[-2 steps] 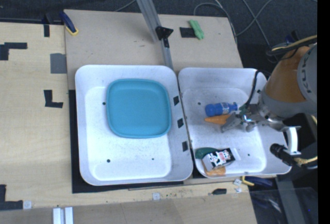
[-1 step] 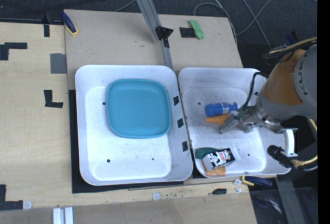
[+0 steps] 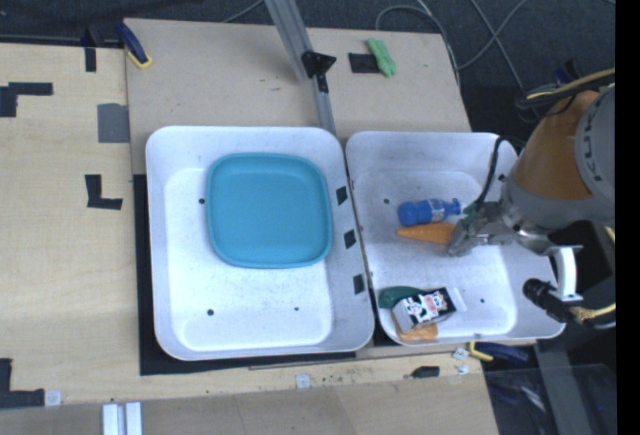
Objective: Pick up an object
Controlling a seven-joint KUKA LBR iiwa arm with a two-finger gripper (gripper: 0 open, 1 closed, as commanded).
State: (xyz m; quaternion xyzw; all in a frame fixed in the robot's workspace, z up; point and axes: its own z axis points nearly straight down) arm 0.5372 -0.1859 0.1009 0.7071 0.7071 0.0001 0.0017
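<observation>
Small packet (image 3: 424,307) at right bin's (image 3: 500,323) near edge, orange carrot (image 3: 427,234) touching jaws (image 3: 463,241), jaw state unclear

Gripper (image 3: 466,235): fingers blurring into the carrot's (image 3: 428,234) right end; contact and finger spacing not resolving. Arm (image 3: 570,163) running off at the right. Bottle (image 3: 428,212): right end blending into gripper. Packet (image 3: 428,304) print too small to read. Pole (image 3: 285,13) cutting off at the top edge. Cables (image 3: 470,3) leaving frame at upper right.
</observation>
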